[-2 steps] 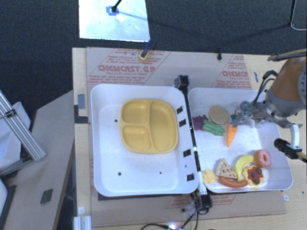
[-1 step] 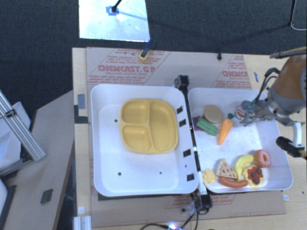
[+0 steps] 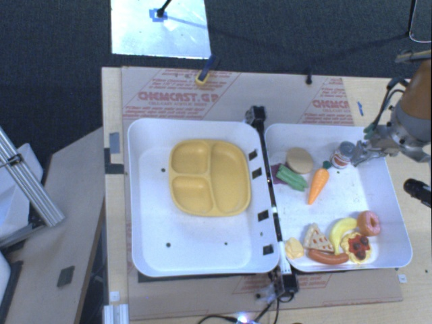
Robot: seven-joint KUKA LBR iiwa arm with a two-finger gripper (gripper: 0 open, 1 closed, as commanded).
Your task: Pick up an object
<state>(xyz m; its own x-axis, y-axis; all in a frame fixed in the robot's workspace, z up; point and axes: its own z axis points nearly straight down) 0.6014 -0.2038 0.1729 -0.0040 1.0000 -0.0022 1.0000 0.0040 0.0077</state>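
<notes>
A robotics lab: a counter (image 3: 169,90) holding two white bins (image 3: 145,248), plastic toy food (image 3: 337,238), cables, dark carpet.

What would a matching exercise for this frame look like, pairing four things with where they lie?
Things:
1. yellow tray
2. carrot
3. doughnut
4. sausage

Places:
A. near the front edge of the right bin
B. in the left bin
C. middle of the right bin, beside the green piece
D. right bin, toward its right side, by the banana

Pairs: 1-B, 2-C, 3-D, 4-A
</notes>
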